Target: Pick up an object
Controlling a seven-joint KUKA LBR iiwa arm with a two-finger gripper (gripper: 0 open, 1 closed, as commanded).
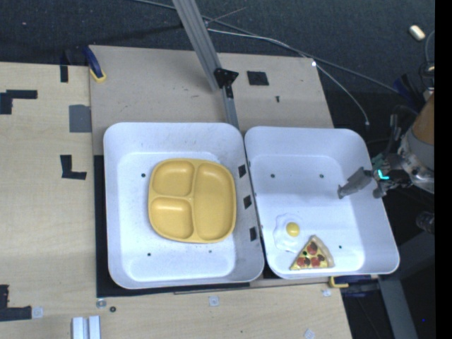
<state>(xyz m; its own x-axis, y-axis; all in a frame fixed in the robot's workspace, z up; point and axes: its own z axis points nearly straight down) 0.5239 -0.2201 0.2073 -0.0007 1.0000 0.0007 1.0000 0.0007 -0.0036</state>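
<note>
A toy pizza slice [312,254] lies at the front of the right bin [304,150], with a toy fried egg [288,232] just behind and left of it. A yellow divided plate [191,200] rests in the middle of the left bin [127,189]. My gripper [353,185] hangs over the right bin's right side, near the rim, well behind and to the right of the egg and pizza. It has nothing visible in it.
The arm's wrist [402,171] reaches in from the right edge. A metal pole [205,44] slants across the bench behind the bins, and cables run over the dark floor at the back. Black tape marks dot the wooden bench on the left.
</note>
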